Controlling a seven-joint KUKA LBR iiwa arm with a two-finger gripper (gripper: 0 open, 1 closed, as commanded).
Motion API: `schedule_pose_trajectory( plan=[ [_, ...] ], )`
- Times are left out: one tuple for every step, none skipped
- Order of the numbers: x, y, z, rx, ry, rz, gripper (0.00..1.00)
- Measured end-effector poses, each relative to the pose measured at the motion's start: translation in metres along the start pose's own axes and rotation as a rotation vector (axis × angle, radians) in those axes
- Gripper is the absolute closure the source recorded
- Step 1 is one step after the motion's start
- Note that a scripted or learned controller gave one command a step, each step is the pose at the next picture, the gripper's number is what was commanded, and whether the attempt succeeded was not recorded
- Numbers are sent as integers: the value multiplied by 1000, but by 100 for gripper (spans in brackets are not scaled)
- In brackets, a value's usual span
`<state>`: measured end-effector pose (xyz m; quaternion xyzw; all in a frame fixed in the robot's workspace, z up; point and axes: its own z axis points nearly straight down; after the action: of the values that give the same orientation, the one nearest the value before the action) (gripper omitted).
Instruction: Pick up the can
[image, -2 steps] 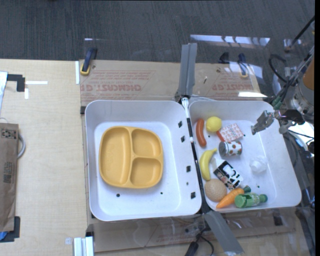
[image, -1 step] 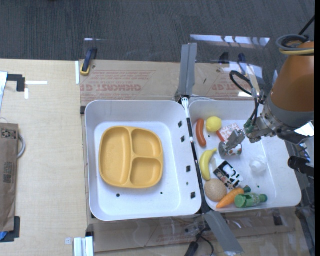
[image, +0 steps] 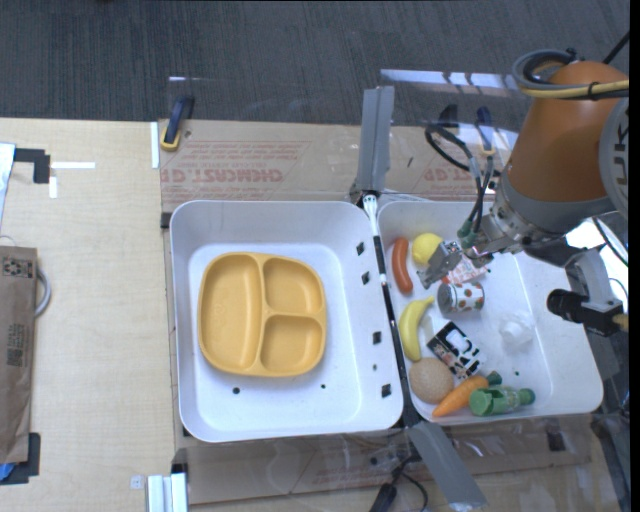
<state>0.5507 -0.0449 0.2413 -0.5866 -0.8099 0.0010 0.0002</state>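
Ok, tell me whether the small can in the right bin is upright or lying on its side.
Lying on its side. The small white-and-red metal can shows its printed side wall, with its round end facing sideways, on the right white bin's floor just below the tool.

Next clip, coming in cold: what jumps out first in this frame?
The yellow divided plate lies alone in the left bin. The grey arm with its orange band reaches in from the right over the right bin, its gripper right above the small can. Around the can are a hot dog, lemon, banana and carrot.
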Motion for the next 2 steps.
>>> schedule_pose_trajectory(
  plan=[
    [39, 69, -68, -2, -1, -241, 0],
    [146, 106, -31, 1, 0, -100, 0]
  ],
)
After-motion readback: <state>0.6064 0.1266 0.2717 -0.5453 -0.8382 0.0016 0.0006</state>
